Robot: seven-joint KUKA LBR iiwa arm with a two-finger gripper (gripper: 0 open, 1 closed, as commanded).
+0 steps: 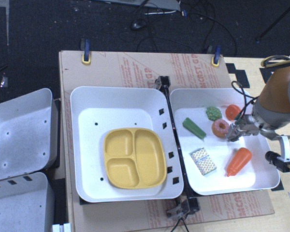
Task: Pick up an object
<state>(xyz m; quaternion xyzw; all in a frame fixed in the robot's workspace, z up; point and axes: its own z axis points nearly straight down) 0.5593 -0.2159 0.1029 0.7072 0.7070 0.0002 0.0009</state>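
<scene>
1. Reaching in from the right, the gripper (233, 132) sits low in the right bin (266, 180), right beside the pink donut (220, 127); it looks to touch the donut's right edge, though whether the donut sits between the fingers cannot be told, nor whether they are spread or closed.
2. The donut lies in the upper middle of the right bin, just left of the gripper tip.
3. Counted in the right bin: one donut, one red tomato (232, 111) just above the gripper, one green broccoli piece (213, 113) above-left of the donut, one green pepper (194, 128) to its left, one orange carrot (238, 161) below the gripper, and one small patterned box (203, 161) left of the carrot.
4. The left bin (87, 129) holds one yellow divided tray (134, 157) with three compartments.
5. The tomato and the donut crowd the gripper closely; the carrot lies near but apart from it. The arm (276, 100), with its orange band, covers the bin's right rim.
</scene>
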